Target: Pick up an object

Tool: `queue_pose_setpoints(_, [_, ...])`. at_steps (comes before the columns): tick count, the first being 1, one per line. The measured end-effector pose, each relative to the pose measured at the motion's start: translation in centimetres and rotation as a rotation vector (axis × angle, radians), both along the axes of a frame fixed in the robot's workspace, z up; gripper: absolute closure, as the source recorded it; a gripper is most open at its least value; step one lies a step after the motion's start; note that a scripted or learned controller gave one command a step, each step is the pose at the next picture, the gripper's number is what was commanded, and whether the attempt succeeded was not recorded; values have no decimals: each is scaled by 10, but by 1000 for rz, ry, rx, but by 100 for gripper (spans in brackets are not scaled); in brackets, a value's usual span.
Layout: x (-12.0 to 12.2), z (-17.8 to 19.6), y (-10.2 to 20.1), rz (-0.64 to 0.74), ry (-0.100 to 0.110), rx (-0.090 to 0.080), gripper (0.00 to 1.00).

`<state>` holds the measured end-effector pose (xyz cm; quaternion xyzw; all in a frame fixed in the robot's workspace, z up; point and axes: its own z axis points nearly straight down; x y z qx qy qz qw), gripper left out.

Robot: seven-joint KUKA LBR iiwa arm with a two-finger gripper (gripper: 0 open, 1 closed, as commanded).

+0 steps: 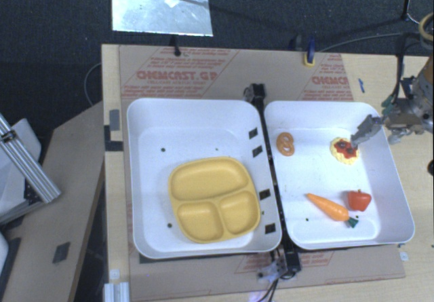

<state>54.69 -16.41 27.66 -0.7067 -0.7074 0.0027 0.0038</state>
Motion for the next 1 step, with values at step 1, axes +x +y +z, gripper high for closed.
queue_pose_setpoints(1, [2, 6, 0, 3, -11, -2, 0])
